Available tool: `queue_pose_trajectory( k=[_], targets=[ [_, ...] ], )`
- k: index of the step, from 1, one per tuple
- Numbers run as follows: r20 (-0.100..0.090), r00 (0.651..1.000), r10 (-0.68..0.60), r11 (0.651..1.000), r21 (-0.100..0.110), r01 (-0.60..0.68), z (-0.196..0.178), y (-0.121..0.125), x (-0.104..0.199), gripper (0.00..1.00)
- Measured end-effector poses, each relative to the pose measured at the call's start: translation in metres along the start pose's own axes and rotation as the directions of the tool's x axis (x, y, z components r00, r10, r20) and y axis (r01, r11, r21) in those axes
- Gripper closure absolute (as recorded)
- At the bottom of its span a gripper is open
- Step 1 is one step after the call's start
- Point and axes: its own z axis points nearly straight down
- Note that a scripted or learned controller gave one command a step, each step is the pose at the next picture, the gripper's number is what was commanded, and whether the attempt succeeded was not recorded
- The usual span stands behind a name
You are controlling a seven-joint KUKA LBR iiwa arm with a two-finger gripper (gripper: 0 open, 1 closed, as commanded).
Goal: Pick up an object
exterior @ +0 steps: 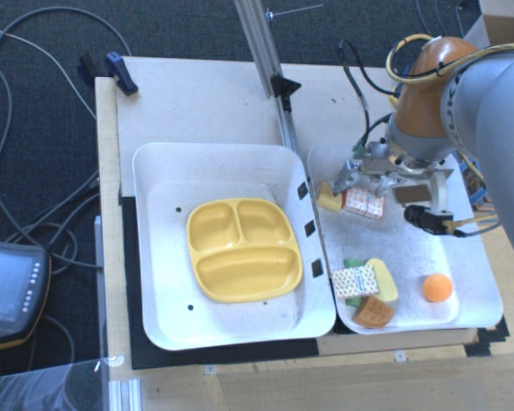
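Note:
My gripper [365, 175] hangs over the far left part of the right bin [471, 255], below the orange wrist band. Directly under it is a red-and-white checkered packet [364, 203], touching or nearly touching the gripper; I cannot tell whether it is gripped. A pale yellow block [329, 199] lies just left of the packet, against the bin's left wall. Nearer the front of this bin lie a green-and-white packet [355, 279], a yellow piece [385, 281], a brown waffle-like wedge [374, 312] and an orange ball [438, 288].
The left bin [154, 229] holds a yellow divided plate [242, 248]. A metal pole [259, 32] slants up from between the bins. A blue clamp [120, 71] sits at the bench's far left corner. Cables trail from the arm at right.

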Motion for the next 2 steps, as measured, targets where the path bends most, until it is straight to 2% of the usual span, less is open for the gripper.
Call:
queue_pose_trajectory(
  k=[1, 2],
  targets=[
    [-0.001, 1.0, 0.0, 1.0, -0.001, 0.0, -0.012, 0.0, 0.001, 1.0],
    [-0.001, 1.0, -0.002, 1.0, -0.001, 0.002, -0.062, 0.0, 0.011, 1.0]
  ],
)
